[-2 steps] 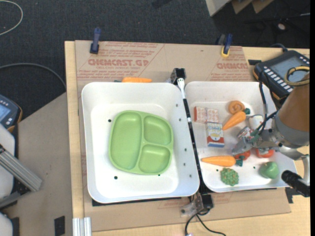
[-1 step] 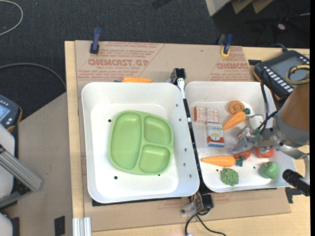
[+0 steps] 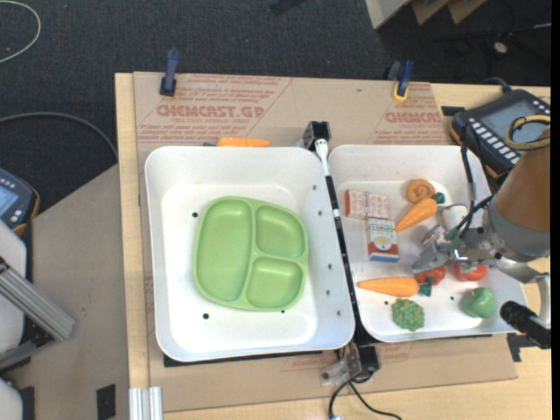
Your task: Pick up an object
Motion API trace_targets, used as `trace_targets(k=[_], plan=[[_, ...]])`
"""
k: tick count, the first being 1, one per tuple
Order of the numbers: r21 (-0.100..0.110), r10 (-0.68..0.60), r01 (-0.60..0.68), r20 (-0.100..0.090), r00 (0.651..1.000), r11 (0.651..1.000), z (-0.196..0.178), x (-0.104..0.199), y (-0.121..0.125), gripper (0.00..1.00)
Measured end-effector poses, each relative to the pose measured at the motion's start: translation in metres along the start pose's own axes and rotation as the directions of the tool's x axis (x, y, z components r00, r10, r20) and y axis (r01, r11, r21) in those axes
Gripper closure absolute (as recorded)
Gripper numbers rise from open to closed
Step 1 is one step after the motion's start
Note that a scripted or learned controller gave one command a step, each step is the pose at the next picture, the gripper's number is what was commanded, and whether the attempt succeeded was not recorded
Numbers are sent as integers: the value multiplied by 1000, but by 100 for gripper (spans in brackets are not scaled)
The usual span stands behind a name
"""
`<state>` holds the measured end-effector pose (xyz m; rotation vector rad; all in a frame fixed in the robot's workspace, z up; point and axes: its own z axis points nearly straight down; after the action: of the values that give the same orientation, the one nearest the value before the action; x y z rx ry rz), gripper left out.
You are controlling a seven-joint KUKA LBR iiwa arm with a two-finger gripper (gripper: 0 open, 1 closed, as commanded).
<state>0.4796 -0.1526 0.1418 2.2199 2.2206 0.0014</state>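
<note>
The right bin (image 3: 385, 152) holds several toy foods. A croissant (image 3: 421, 188) and a carrot (image 3: 416, 214) lie at the back, beside a pink box (image 3: 366, 204) and a small carton (image 3: 382, 240). Toward the front lie a second carrot (image 3: 388, 285), a broccoli (image 3: 407, 314) and a green pepper (image 3: 479, 303). My gripper (image 3: 435, 248) hangs low over the bin's middle, just right of the carton and above a small red piece (image 3: 428, 277). A red tomato (image 3: 470, 272) sits close under the wrist. Nothing visibly sits in the gripper.
The left bin (image 3: 175, 234) carries a green divided plate (image 3: 251, 254). An orange object (image 3: 243, 143) lies behind that bin. A blue clamp (image 3: 169, 71) and a yellow clamp (image 3: 402, 81) hold the board's far edge. A control pendant (image 3: 507, 129) rests at the back right.
</note>
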Motion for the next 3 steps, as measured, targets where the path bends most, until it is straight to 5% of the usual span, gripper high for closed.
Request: trace_targets(k=[1,2,3], plan=[[-2,1,-1,2,1000,1000,-15,-14,0,0],[7,-1,1,-7,1000,1000,61,-14,-1,0],[5,-5,5,-5,1000,1000,57,42,0,0]])
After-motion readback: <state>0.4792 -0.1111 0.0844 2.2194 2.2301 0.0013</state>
